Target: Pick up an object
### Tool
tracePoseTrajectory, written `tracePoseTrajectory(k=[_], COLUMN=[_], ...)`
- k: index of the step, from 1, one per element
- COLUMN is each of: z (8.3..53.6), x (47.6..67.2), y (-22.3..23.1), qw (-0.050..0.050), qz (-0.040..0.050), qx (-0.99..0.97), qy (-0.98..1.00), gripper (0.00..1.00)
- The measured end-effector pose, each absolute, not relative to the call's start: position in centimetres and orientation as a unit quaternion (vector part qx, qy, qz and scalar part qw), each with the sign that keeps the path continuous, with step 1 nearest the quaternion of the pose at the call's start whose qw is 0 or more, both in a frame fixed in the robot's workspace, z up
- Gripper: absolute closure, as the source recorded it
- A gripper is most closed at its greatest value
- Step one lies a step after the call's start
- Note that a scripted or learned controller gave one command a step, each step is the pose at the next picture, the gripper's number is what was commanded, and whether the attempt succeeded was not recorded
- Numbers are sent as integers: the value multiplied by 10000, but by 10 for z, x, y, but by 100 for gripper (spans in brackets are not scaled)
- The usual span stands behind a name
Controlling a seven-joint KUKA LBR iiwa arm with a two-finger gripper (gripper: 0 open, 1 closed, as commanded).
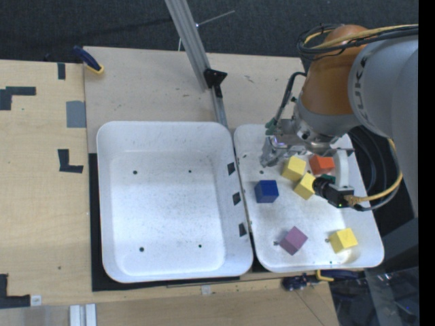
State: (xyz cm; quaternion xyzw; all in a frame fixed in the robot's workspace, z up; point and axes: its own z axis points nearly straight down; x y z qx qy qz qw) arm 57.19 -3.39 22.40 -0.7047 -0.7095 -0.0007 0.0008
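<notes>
Small yellow cube (294,168) lay in the right white bin (360,255), just right of and below the two-finger gripper (270,151); whether that gripper was released or clenched, I couldn't tell.

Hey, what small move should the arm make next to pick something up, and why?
Probably shift slightly toward the yellow cube before descending: the gripper sits in the right bin, just beside that cube, nearer it than the blue cube.
</notes>
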Motion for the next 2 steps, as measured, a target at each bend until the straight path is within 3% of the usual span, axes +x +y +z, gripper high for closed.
tracePoseTrajectory(k=[2], z=[223], x=[579], y=[72], qw=[10], qz=[6], qx=[-7049], qy=[-7093], gripper=[100])
